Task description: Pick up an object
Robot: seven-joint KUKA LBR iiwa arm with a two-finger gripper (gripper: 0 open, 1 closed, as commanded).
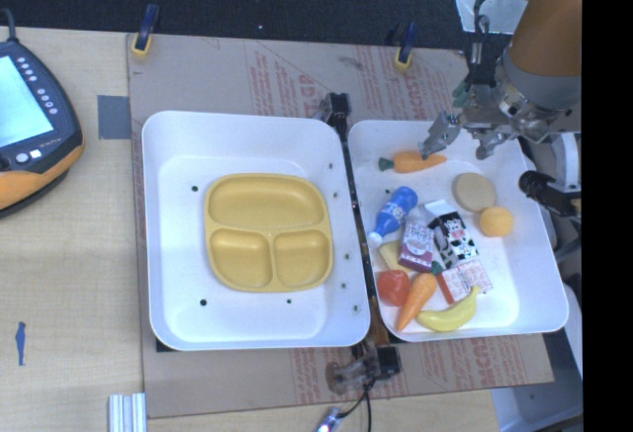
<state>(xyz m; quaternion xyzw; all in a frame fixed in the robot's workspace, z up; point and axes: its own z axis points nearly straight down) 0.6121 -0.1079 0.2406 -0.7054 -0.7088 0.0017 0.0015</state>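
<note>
1. Gripper point(461, 136): fingers spread apart, holding nothing, over the right bin point(539, 306) at its 12 o'clock edge.
2. Small carrot point(417, 161): lying flat in that bin, touching the left fingertip point(435, 143).
3. Toy pile, 6 o'clock of the gripper: blue bottle point(393, 213), banana point(450, 313), larger carrot point(414, 299).
4. Left bin point(163, 232): yellow divided tray point(267, 230), centred.
</note>
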